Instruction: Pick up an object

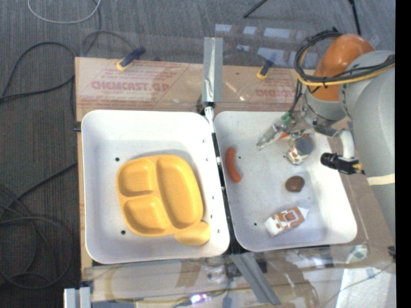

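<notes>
Landmark: the right bin (334,233), a shallow white tray; every place below is given against it.
Arm: grey, with an orange band (341,58), coming in over the right bin's upper right corner; its bulk runs off the picture's right side, so most of it is cut off.
Gripper: (277,135) low over the right bin's upper middle, pointing toward the bin's left wall.
Fingers: thin and metallic, they appear spread in a narrow V with nothing seen between them; the tips are small and blurred against the white floor.
Sausage: an orange-red sausage (232,165) lying along the right bin's left wall, well apart from the gripper.
Brown disc: a round brown piece (295,184) near the right bin's centre, below the gripper.
Small item: a white and red thing (295,154) just under the wrist, partly covered by the arm; what it is cannot be told.
Packet: a white packet with an orange-brown print (286,220) near the right bin's lower edge, tilted; the print is too small to read.
Left bin: (96,191) touching the right bin's left wall, holding a yellow divided plate (160,194).
Yellow lump: (194,234) at the plate's lower right corner; partly tucked under the plate, shape unclear.
</notes>
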You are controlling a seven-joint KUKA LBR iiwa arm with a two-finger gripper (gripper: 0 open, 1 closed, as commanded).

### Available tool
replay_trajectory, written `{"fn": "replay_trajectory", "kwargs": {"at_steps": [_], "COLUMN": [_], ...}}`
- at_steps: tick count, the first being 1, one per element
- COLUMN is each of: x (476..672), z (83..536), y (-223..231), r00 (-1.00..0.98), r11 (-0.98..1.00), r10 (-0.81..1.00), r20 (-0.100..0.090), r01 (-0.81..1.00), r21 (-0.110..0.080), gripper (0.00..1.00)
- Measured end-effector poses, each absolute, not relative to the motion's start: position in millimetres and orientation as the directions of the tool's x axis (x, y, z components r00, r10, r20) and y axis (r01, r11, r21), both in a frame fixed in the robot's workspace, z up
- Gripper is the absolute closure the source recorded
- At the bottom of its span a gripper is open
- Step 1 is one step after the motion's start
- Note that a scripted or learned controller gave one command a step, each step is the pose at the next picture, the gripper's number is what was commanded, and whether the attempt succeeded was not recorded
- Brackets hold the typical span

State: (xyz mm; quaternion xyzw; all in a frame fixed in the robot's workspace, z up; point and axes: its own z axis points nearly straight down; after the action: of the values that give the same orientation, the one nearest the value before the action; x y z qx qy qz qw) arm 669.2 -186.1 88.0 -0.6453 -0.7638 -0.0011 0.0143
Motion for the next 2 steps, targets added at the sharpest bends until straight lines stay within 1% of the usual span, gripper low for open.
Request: {"fn": "replay_trajectory", "kwargs": {"at_steps": [1,2], "x": [669.2,575.7], "z": [88.3,91.6], "y": [-191.2,-215.9], "r00": [-0.238,-0.338], "r11": [0.239,0.338], "r10": [0.971,0.941], "r20": [0.032,0.003], "r01": [0.971,0.941], "r21": [-0.022,0.012], "gripper": [0.0,0.0]}}
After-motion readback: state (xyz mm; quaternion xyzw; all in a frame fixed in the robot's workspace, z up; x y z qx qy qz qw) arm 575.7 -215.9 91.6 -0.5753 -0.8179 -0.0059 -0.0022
